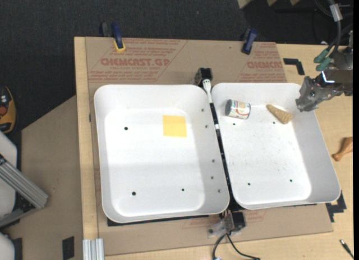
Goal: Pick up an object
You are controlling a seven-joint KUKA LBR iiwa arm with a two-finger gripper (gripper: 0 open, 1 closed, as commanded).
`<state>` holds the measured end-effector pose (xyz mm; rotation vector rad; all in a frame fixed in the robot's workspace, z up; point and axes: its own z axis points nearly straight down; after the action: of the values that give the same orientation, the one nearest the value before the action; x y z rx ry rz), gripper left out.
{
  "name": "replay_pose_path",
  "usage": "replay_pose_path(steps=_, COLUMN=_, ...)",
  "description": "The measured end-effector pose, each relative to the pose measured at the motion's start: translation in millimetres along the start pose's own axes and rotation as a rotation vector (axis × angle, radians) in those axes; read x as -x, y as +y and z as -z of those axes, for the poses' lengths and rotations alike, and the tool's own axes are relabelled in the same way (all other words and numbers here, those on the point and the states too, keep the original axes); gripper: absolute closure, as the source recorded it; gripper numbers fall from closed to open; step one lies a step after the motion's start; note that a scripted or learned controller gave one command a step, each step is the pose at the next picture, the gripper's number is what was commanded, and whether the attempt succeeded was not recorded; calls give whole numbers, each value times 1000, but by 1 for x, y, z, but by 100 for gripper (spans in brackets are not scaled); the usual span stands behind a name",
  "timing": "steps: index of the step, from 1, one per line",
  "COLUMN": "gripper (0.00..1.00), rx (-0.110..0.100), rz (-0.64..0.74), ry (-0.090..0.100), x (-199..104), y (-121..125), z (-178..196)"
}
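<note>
A flat yellow square (174, 126) lies in the left bin (112, 141), toward its back middle. In the right bin (314, 158) a small white can with a printed label (238, 109) lies on its side near the back left corner. A tan cone-shaped piece (279, 113) rests to the can's right. My gripper (308, 103) hangs over the right bin's back right rim, just right of the tan piece and apart from it.
The two bins stand side by side on a brown board held by blue clamps (117, 35) at the back. A black bracket (203, 77) sits between the bins at the back. A small tan object (343, 150) lies on the bench right of the bins.
</note>
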<state>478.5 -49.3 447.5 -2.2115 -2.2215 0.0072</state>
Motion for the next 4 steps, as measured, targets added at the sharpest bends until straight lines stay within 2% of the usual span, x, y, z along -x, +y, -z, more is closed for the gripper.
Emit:
replay_pose_path(steps=1, gripper=100, rx=2, rz=-2, ry=-1, x=-26, y=1, z=-51)
replay_pose_path(steps=2, gripper=100, rx=4, rz=-2, ry=-1, x=-59, y=2, z=-78)
replay_pose_path(steps=3, gripper=100, rx=23, rz=-1, ry=-1, x=-84, y=27, z=23)
replay_pose_path(steps=4, gripper=100, rx=-2, rz=-1, ry=-2, x=-115, y=0, z=-46)
